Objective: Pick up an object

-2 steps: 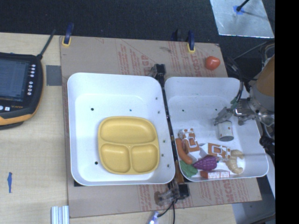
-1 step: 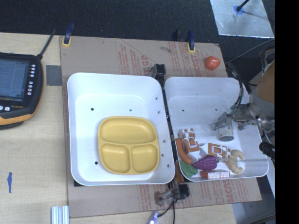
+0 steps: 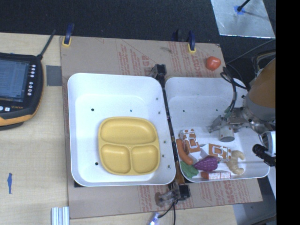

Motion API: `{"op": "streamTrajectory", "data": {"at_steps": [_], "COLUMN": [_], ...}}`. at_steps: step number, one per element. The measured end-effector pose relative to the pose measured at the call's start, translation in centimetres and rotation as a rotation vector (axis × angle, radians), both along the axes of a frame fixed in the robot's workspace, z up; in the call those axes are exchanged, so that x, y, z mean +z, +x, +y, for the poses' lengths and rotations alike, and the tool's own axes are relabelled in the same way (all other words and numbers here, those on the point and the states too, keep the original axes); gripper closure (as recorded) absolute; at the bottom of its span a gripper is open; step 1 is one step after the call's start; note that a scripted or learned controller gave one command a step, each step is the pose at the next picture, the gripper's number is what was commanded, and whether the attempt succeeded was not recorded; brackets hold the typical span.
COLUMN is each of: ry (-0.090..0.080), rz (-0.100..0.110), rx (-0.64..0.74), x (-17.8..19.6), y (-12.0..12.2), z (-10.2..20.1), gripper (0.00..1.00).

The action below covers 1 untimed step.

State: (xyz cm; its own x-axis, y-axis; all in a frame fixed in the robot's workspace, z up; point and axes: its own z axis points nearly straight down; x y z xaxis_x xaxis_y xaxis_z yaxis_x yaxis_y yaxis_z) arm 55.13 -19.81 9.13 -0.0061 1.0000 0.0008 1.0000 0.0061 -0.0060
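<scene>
My gripper (image 3: 224, 129) hangs low over the right bin (image 3: 197, 95), in its right half, with the grey arm and its orange band (image 3: 263, 86) reaching in from the right. Just below and left of it, along the bin's front, lies a cluster of toy food. It holds an orange carrot (image 3: 183, 153), a purple piece (image 3: 206, 163), a green piece (image 3: 189, 170), a beige piece (image 3: 236, 162) and small printed boxes (image 3: 219, 151). Nothing is visibly held by the gripper.
The left bin (image 3: 84, 97) holds a yellow divided plate (image 3: 129, 145). A red ball (image 3: 213, 63) sits on the cardboard behind the right bin. A tablet-like pendant (image 3: 16, 88) lies at the far left. Cables run near the arm.
</scene>
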Motion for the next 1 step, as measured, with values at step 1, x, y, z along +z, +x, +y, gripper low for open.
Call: {"op": "streamTrajectory", "data": {"at_steps": [1], "ry": [-0.002], "rz": [-0.006], "rx": [-0.003], "x": [14.03], "y": [-7.13], "z": [-0.29], "gripper": [0.0]}}
